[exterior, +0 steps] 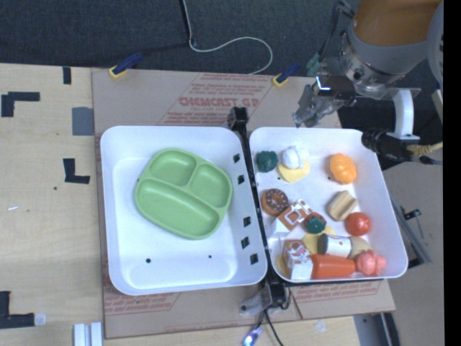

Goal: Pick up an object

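Over the far rim of the right bin (385,186) hangs the gripper (308,114), up high w/ nothing between its fingers; jaws look nearly closed, tips close together. Grey arm w/ orange band (396,6) comes in from the upper right.

Right bin is packed w/ toy food, all lying on the bin floor, none lifted. Near the far left corner: dark green veg piece (266,161), just beside it a white-and-yellow egg-like piece (293,164). Orange fruit (343,168) sits well to the right of those. Mid-bin: chocolate donut (274,202), a tan bread roll (341,205), red tomato (358,223). Along the near wall: orange carrot-like piece (333,267) touching a pink piece (371,263) at its right end; other small bits crowd around, too jumbled to name.

Left bin (119,193) holds a light green divided plate (184,192), lying flat, tilted diagonally, approx centre. Both bins sit on a cardboard sheet (209,96).
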